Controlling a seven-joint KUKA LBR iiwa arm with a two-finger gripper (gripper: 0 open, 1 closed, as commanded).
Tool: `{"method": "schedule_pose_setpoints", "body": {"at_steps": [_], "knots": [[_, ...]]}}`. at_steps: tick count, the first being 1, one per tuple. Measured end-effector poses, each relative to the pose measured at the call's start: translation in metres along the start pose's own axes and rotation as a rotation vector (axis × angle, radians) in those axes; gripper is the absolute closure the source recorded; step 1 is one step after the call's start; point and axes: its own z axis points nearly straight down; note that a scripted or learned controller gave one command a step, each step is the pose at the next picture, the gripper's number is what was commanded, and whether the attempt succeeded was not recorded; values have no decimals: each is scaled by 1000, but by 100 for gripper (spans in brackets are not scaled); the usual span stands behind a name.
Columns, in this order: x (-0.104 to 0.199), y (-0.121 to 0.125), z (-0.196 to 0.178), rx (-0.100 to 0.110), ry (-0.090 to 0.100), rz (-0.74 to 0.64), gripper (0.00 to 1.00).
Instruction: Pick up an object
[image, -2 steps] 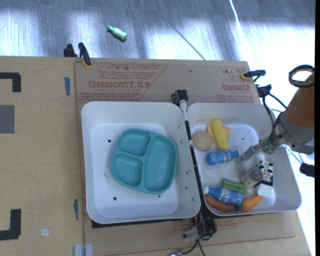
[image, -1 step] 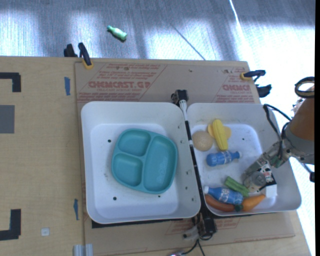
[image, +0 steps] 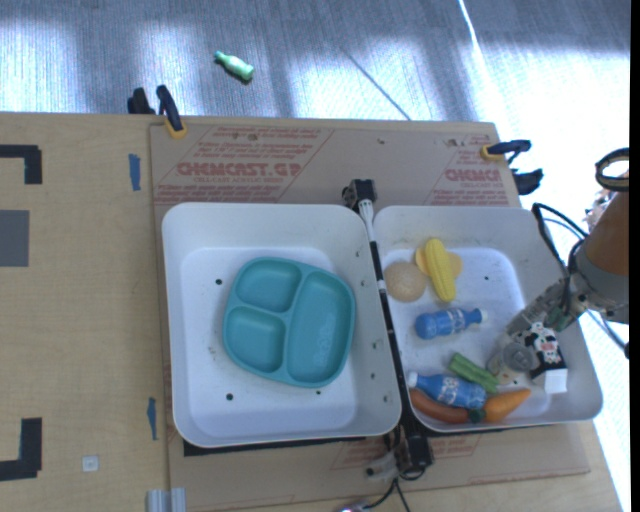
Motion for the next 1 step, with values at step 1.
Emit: {"method": "schedule_pose_setpoints", "body": {"at_steps": [1], "knots": [[53, 25, -85, 7, 2, 395, 100]]}}
